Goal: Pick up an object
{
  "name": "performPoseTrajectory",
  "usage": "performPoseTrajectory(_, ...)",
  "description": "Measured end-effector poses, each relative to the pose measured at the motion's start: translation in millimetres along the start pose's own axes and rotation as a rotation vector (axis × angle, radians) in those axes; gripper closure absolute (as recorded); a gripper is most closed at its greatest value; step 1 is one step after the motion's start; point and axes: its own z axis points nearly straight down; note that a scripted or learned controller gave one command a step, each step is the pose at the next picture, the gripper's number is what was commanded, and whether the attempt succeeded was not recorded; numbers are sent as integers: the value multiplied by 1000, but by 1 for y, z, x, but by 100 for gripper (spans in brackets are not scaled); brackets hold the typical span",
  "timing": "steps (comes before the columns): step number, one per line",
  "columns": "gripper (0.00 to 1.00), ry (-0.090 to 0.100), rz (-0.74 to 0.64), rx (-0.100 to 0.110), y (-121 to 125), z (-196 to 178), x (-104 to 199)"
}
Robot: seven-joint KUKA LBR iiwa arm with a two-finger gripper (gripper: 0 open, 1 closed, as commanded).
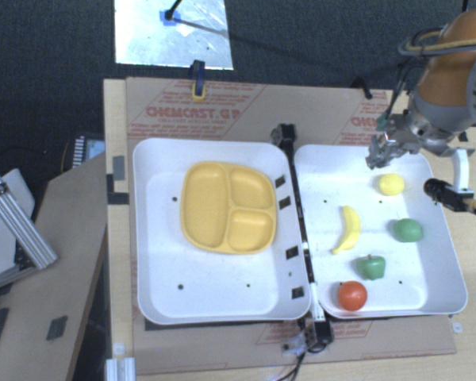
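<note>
The right white bin [436, 284] holds a yellow lemon [391, 184], a banana [348, 229], a round green fruit [408, 230], a green pepper-like piece [372, 267] and a red tomato [352, 295]. My gripper [378, 158] hangs over the bin's far edge, just up and left of the lemon, apart from it. Nothing shows between its tips. The grey arm with its orange band [460, 54] comes in from the upper right.
In the left white bin [155, 284] lies a yellow divided plate [227, 206]. A black divider strip [295, 213] runs between the bins. A black fitting [444, 193] sticks in at the right bin's right edge. Cables trail behind the bench.
</note>
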Motion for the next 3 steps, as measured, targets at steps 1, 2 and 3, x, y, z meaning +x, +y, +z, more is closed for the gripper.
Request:
performPoseTrajectory(1,100,1,-4,1,2,-35,0)
performPoseTrajectory(2,100,4,-11,5,4,-26,57)
performPoseTrajectory(3,100,4,-11,7,-4,-15,114)
